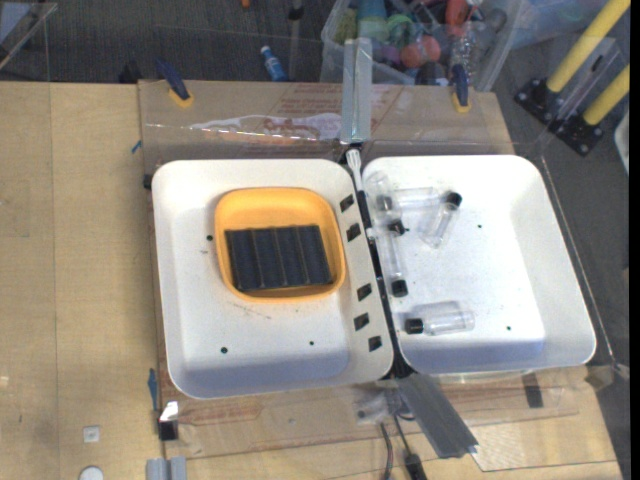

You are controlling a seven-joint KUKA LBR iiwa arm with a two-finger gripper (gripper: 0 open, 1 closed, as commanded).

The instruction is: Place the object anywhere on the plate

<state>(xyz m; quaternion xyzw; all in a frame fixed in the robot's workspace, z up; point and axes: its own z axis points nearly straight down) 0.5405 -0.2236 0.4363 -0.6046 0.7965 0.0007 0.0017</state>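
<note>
A black ribbed block (278, 257) lies flat on the orange plate (232, 211) in the left bin (190, 338), near the plate's front rim. Several clear vials with black caps (437, 320) crowd the right bin (530, 268) beside the divider.

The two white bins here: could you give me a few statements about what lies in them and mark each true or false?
1. An orange plate sits in the left bin. True.
2. A dark ridged block lies on the plate. True.
3. The clear vials lie in the left bin. False: they lie in the right bin, near the divider.
4. The plate is round and blue. False: it is orange, squarish with rounded corners.
5. The vials have dark caps. True.
</note>
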